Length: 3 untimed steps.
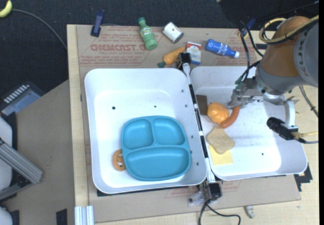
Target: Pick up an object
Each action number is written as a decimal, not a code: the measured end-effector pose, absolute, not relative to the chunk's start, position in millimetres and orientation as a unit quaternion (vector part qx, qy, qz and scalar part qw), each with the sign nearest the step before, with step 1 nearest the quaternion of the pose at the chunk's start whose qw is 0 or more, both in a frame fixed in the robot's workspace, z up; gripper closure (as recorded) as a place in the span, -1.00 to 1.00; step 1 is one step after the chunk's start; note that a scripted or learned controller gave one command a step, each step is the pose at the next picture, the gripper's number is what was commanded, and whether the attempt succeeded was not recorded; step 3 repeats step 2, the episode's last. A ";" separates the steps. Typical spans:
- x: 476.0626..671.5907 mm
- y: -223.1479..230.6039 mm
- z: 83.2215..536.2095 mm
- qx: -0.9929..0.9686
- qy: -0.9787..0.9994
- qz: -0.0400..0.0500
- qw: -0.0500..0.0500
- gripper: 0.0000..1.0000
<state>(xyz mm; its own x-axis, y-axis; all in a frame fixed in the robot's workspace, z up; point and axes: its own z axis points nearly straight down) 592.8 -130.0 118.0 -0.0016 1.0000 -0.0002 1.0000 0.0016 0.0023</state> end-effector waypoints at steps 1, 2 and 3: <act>552.4 -140.5 157.5 0.707 0.707 0.000 -0.001 1.00; 550.9 -61.6 199.0 0.707 0.708 0.001 0.000 1.00; 550.9 -61.6 199.0 0.707 0.708 0.001 0.000 1.00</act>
